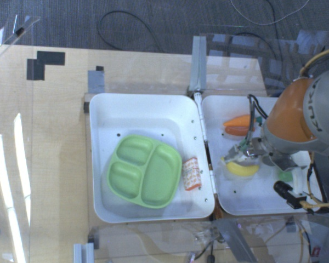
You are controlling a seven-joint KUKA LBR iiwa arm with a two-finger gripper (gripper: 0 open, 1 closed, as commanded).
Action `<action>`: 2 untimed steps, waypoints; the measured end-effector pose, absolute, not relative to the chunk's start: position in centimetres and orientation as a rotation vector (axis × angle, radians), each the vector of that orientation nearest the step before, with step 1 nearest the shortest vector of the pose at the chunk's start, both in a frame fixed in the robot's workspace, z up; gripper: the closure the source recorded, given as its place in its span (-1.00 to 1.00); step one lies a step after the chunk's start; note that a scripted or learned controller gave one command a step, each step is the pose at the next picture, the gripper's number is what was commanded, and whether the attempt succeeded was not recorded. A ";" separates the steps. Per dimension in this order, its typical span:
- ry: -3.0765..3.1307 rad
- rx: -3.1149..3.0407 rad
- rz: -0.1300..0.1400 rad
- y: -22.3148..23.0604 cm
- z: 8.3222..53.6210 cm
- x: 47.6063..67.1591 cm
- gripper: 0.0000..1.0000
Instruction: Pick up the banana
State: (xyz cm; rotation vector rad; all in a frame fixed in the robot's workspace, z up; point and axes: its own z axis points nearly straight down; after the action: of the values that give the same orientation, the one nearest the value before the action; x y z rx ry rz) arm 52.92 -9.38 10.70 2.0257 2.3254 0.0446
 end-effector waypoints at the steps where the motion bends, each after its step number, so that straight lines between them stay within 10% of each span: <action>1: 2.142 2.238 0.053 -9.0 10.8 54.3 -1.00; 2: 2.211 2.218 0.012 -8.4 8.9 49.1 -1.00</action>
State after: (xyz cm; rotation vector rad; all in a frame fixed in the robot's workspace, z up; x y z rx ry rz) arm 49.13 -8.40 8.94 2.2181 2.2114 0.0124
